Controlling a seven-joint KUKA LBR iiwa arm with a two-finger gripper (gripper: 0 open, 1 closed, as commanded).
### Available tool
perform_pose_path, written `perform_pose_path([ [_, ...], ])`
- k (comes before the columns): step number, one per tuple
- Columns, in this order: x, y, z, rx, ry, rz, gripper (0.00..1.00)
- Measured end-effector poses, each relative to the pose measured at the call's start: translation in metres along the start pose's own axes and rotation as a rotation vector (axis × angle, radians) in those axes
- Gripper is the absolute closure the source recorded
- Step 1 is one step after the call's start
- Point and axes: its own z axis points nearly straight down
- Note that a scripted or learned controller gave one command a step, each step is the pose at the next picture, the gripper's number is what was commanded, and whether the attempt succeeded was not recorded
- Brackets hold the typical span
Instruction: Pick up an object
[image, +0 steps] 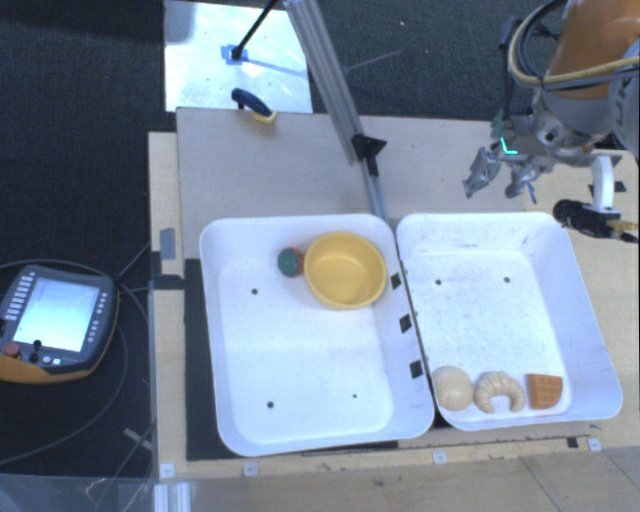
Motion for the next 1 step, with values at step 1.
perform_pose_path([
  [1,0.0,0.0001,-0.0001,0.0,0.0,0.0,0.0],
])
